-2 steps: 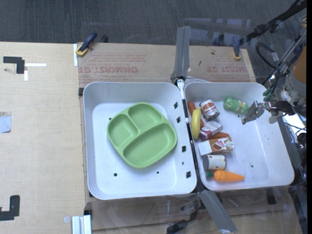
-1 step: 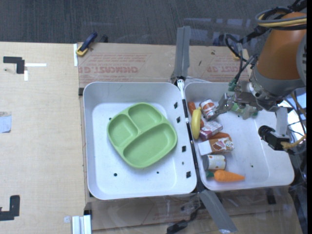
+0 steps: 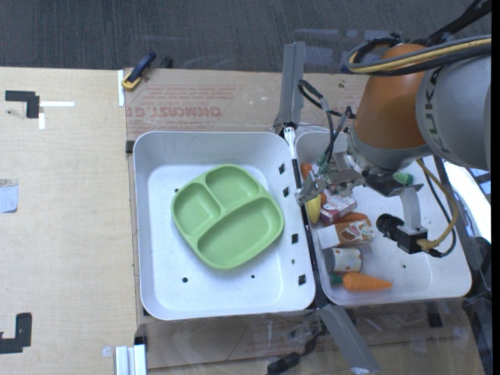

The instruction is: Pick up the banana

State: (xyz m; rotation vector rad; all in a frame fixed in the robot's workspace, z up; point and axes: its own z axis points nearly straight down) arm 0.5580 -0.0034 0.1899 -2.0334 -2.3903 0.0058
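Arm: the grey KUKA arm (image 3: 461,108), its glossy orange band bulging above the wrist, reaches in from the right over the right bin (image 3: 437,283), trailing yellow and black cables.
Gripper: the gripper (image 3: 314,192) hangs low at the right bin's left wall, metal fingers pointing down onto the clutter there; whether they are apart or together cannot be told from here.
Banana: the banana (image 3: 313,208), a small smooth yellow shape, lies in the right bin against its left wall, directly under the gripper and partly hidden by it.
Neighbours: a red-and-white carton (image 3: 341,204) sits just beside the banana; below it an orange-labelled packet (image 3: 349,231), a pale can (image 3: 345,259) on its side, and a tapered orange carrot (image 3: 366,283).
Left bin: the shallow white left bin (image 3: 156,280) holds a matte green divided plate (image 3: 227,216), rounded, with three compartments.
Bench: pale wood (image 3: 62,225) with a cardboard sheet (image 3: 203,100) behind the bins.
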